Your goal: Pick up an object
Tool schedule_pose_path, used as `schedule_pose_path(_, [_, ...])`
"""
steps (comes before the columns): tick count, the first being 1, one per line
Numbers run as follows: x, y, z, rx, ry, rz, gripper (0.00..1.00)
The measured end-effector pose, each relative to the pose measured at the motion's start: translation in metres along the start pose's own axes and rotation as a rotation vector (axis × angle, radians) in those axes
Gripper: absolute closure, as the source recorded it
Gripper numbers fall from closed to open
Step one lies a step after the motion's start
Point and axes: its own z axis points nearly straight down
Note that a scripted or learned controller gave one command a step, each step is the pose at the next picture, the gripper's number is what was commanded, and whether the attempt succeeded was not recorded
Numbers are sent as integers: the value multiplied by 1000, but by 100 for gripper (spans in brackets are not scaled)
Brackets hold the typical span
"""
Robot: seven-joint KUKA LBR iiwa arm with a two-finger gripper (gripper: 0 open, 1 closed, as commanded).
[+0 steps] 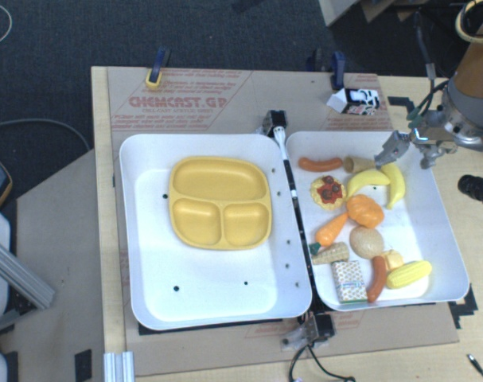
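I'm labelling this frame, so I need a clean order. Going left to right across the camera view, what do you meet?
Yellow clamp → yellow divided plate → carrot → orange → corn cob → claw.

Arm: grey, orange-banded, reaching in from the right edge, upper part of view.
Wrist: tilted down and leftward.
Gripper (410, 151): fingers spread apart, pointing down, nothing between them.
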Motion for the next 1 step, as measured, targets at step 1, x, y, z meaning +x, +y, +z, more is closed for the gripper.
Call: schedule_pose_path(1, [0, 3, -9, -14, -3, -3, 0])
